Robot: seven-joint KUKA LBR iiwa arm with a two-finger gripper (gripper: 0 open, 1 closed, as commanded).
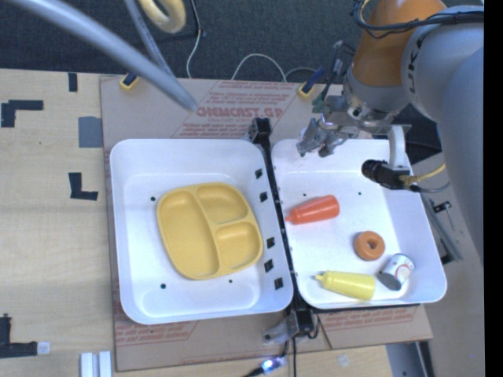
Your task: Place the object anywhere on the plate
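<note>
**Claw poised over the right bin's far edge, plate waiting in the left**

Your grey arm with the orange band (393, 34) reaches in from the right and bends down toward the far side of the right-hand shallow white bin (416, 293). Its claw (318, 141) hangs above that bin's far left corner, close to the divider between the two bins. You cannot tell from this slant how wide the claw stands, and nothing shows in its grip.

Below it, on the right bin's floor, you have an orange carrot-shaped toy (314, 210) lying on its side near the divider, well apart from the claw. Nearer you sit a small brown doughnut-shaped ring (368, 245), a yellow squeeze bottle (347, 284) lying flat, and a small silver-and-white can (395, 272) just beside the bottle's end.

The yellow three-compartment plastic plate (208, 230) lies in the left-hand white bin (126, 210) on the worktop (47, 250).
</note>
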